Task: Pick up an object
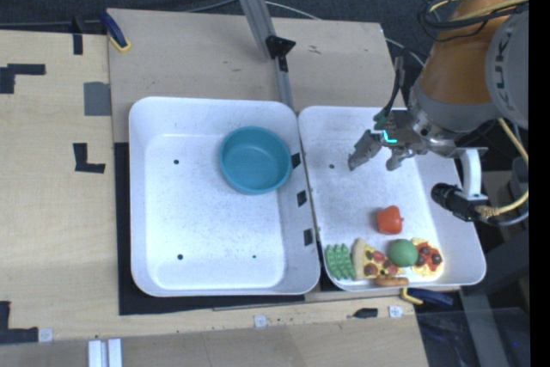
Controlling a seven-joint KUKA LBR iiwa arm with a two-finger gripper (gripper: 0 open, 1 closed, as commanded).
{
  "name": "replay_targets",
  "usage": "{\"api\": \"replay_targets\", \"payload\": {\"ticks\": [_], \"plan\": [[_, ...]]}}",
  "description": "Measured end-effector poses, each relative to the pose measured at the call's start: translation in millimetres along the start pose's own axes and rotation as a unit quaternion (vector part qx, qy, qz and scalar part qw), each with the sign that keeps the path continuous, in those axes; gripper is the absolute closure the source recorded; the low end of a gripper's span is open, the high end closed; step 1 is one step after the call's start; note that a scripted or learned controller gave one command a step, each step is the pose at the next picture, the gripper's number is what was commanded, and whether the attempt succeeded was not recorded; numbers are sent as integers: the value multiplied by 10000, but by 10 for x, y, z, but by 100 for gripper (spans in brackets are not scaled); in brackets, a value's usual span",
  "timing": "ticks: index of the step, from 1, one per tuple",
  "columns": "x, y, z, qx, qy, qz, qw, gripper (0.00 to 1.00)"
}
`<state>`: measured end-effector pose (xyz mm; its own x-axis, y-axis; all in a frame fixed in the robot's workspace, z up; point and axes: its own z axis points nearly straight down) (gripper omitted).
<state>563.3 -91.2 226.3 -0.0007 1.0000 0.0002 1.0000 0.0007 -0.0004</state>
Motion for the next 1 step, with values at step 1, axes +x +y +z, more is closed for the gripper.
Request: {"api": "replay_targets", "payload": {"ticks": [1], "plan": [[0, -1, 1, 1, 0, 0, 10000, 0]]}}
